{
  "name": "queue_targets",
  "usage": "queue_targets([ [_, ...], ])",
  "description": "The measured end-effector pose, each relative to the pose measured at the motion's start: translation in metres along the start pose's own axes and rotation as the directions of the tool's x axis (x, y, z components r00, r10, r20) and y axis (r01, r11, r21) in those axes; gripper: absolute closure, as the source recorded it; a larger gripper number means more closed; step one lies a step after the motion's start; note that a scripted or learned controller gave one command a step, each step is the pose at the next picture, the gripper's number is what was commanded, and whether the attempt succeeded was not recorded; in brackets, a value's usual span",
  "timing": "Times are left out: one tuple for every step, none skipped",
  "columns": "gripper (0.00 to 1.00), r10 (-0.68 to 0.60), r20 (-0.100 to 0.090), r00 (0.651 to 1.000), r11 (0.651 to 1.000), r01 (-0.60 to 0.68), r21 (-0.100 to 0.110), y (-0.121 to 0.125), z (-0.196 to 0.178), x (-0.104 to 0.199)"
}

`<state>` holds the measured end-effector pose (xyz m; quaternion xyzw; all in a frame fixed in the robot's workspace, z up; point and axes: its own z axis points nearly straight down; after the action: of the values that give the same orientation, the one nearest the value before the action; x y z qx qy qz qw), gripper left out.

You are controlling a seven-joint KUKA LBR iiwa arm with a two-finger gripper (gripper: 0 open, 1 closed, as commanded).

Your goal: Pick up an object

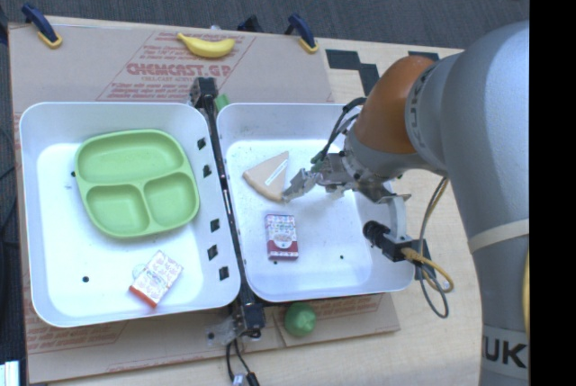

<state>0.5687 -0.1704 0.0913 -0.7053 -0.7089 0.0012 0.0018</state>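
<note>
1. The claw (295, 187) hangs low inside the right bin (382, 278), and whether it is open or closed cannot be told.
2. A tan wedge (267, 175) lies in that bin just to the claw's left, its edge touching or nearly touching the tip.
3. A small red-and-white carton (282, 237) lies just below the claw in the same bin.
4. The left bin (40, 130), well left of the claw, holds a green divided tray (135, 181) and a red-and-white packet (156, 277).
</note>
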Motion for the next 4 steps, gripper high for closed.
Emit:
queue_targets([
  [0.00,-0.001,0.000,1.000,1.000,0.001,-0.003,0.088,-0.001,-0.030],
  [1.00,-0.007,-0.001,1.000,1.000,0.007,-0.002,0.089,-0.012,-0.029],
  [0.00,-0.008,-0.001,1.000,1.000,0.008,-0.002,0.089,-0.012,-0.029],
  [0.00,0.000,0.001,1.000,1.000,0.000,-0.001,0.007,-0.041,-0.009],
])
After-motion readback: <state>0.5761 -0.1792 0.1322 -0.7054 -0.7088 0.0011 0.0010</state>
